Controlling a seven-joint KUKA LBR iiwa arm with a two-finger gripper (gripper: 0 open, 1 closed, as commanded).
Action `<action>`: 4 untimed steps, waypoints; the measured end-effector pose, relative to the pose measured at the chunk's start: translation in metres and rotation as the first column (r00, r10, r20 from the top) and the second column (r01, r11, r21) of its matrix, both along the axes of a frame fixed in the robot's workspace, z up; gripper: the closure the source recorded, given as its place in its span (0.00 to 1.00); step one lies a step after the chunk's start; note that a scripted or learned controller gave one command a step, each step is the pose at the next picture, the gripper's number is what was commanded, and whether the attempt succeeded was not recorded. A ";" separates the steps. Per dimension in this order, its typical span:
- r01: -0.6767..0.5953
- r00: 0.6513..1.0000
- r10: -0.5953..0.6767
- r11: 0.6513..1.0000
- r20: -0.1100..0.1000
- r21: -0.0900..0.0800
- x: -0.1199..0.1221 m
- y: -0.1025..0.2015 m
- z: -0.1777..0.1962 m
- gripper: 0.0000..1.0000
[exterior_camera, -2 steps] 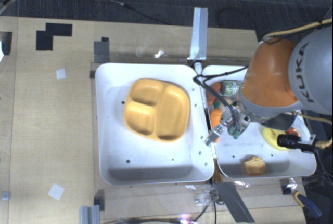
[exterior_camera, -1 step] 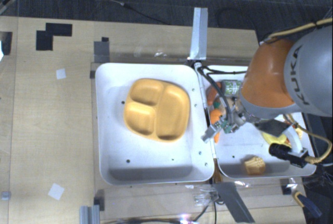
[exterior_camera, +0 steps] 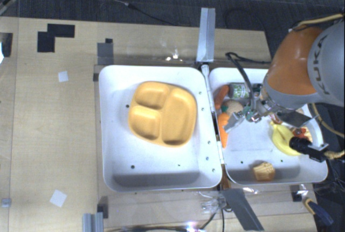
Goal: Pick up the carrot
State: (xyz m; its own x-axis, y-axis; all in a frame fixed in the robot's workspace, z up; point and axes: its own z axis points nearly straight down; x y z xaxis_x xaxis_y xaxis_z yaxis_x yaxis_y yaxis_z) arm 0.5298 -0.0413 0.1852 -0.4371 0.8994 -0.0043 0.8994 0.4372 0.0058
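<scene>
A pale wooden bench [exterior_camera: 64, 134] carries two shallow white bins side by side, with dark carpet beyond its far edge. The left bin [exterior_camera: 116, 166] holds a yellow three-compartment plate [exterior_camera: 161, 112] lying near its middle. In the right bin [exterior_camera: 242, 142], the carrot [exterior_camera: 222, 127] lies against the left wall, its length running along that wall from about mid-way towards the near edge. Just beyond it, towards the far left corner, sits a red-orange item [exterior_camera: 220, 95], and beside that a small can with a green label [exterior_camera: 238, 90] and a pale rounded object [exterior_camera: 232, 106]. A tan, bread-like piece [exterior_camera: 264, 171] rests close to the near wall, and a banana [exterior_camera: 283, 139] lies towards the right side of the bin. The grey arm [exterior_camera: 302, 72] with its orange band reaches in over the right bin, and the gripper [exterior_camera: 240, 117] hangs low just to the right of the carrot. Whether anything sits between its tips, or how they stand, cannot be told from this slanted view.
</scene>
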 end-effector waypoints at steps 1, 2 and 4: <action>0.108 0.994 -0.108 0.994 -0.005 0.003 -0.016 0.042 -0.001 0.00; 0.189 0.982 -0.189 0.982 -0.002 0.002 0.015 0.025 0.000 0.00; 0.407 0.914 -0.407 0.914 -0.004 0.003 0.013 0.036 -0.001 0.00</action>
